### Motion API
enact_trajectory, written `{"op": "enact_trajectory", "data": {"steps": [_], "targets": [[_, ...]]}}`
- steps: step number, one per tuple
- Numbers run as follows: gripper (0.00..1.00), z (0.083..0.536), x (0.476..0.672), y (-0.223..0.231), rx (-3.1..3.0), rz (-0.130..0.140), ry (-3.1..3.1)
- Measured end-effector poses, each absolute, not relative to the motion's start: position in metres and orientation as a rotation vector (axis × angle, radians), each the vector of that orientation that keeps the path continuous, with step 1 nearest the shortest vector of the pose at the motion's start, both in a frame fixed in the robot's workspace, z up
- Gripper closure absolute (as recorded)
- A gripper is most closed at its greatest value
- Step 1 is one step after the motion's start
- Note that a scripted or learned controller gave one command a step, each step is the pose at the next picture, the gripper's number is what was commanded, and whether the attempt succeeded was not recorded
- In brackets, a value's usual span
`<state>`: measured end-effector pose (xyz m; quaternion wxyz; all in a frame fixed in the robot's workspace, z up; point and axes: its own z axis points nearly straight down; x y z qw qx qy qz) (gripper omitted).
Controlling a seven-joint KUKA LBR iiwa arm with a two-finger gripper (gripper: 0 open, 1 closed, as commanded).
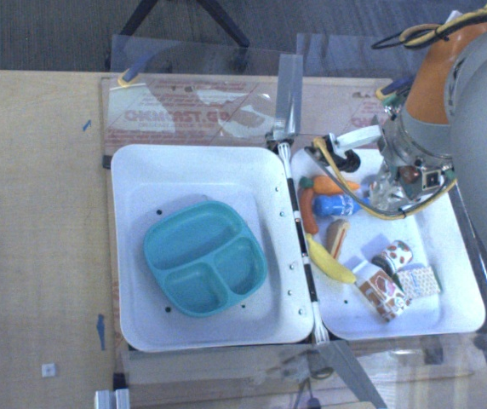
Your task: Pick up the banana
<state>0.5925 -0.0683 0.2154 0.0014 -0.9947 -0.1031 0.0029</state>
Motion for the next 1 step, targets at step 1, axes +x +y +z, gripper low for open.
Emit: {"op": "enact_trajectory", "data": {"steps": [1], "targets": [[1.00,0.2652,0.6184,-0.0730,-3.126,0.000,-0.310]]}}
